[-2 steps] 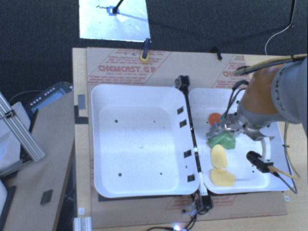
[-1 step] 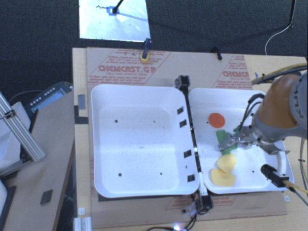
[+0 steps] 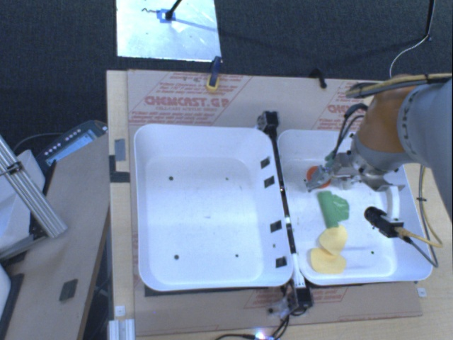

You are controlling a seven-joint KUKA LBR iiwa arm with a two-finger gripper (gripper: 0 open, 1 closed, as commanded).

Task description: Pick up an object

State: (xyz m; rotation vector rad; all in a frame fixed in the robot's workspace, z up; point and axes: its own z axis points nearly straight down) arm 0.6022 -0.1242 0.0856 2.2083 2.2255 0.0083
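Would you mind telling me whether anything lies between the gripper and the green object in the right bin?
Nothing visible does: the gripper sits just above the green object, with bare right bin floor between them.

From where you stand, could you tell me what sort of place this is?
Probably a robotics lab's grasping bench: two white bins on a board, a grey KUKA arm reaching in, and green and yellow test objects.
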